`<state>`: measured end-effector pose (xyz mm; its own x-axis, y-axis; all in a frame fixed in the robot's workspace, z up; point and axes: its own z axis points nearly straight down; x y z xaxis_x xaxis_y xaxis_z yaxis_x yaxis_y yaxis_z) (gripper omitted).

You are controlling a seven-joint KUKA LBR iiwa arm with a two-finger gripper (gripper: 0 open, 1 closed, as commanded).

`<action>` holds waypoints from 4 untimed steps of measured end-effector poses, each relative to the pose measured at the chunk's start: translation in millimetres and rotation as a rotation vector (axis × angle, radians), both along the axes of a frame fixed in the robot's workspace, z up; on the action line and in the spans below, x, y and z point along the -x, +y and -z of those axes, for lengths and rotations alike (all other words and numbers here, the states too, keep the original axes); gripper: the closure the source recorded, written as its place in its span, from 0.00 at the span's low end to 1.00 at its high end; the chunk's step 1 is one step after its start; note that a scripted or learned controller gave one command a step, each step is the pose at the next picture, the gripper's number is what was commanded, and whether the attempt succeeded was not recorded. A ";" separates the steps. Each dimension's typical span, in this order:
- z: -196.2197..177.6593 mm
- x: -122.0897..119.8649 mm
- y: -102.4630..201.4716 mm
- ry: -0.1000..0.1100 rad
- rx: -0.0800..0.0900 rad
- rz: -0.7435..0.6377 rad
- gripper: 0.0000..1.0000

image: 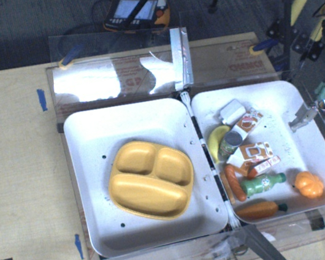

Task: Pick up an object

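Gripper (pixel 311 112) at right bin's (pixel 280 90) edge, orange (pixel 309 184) below it.

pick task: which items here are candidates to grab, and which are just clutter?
Candidates, all in the right bin:
green bottle
orange fruit
carrot
banana
sausage
small cartons
dark can

Just lying about:
yellow divided tray in the left bin
handheld controller beyond the bins
blue tape on the bench

The hand sits at the right bin's right edge.

Overhead slanted view of both bins (pixel 82 134)
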<state>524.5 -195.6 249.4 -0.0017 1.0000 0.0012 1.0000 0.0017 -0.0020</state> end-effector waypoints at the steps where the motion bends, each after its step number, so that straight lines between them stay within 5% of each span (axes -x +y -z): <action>1: 57.8 -31.1 42.2 0.000 0.000 -0.045 0.00; 2: 135.0 -32.0 74.9 -0.007 0.003 -0.004 0.00; 3: 159.0 -93.0 72.7 0.002 0.011 -0.194 0.00; 4: 149.8 -92.3 72.4 0.005 0.010 -0.193 1.00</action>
